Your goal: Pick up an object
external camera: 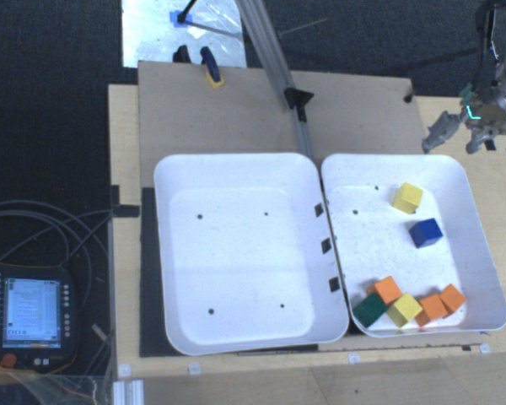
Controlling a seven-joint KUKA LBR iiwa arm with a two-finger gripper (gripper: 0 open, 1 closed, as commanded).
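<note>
End effector (457, 138): hangs at the far right of the scene, above the table just beyond the far right corner of the right bin; its two fingers are spread wide with nothing between them.
Arm: a small part shows at the right edge, with a green light on the wrist.
Right bin (481, 226): shallow and white, and it holds all the blocks.
Yellow block (407, 197): lies alone in the far part of the right bin, nearest to the end effector yet well apart from it.
Blue block (425, 232): sits just near-right of the yellow block, close to it but not touching.
Near cluster: five blocks are crowded along the near wall of the right bin.
Green block (369, 310): leftmost in the cluster, dark green, by the near left corner.
Orange block (388, 290): just beyond the green one, touching it.
Second yellow block (404, 309): between the green block and the two orange blocks on the right.
Orange pair (442, 302): two orange blocks side by side at the right end of the cluster, against the near wall.
Left bin (173, 251): white, beside the right bin, with small dark dots on its floor.
Table (354, 108): pale brown board under both bins.
Pole (266, 36): a grey slanted rod runs from the far edge down to the gap between the bins.
Pendant (29, 315): a handheld screen unit with cables lies on the dark floor at the near left.
</note>
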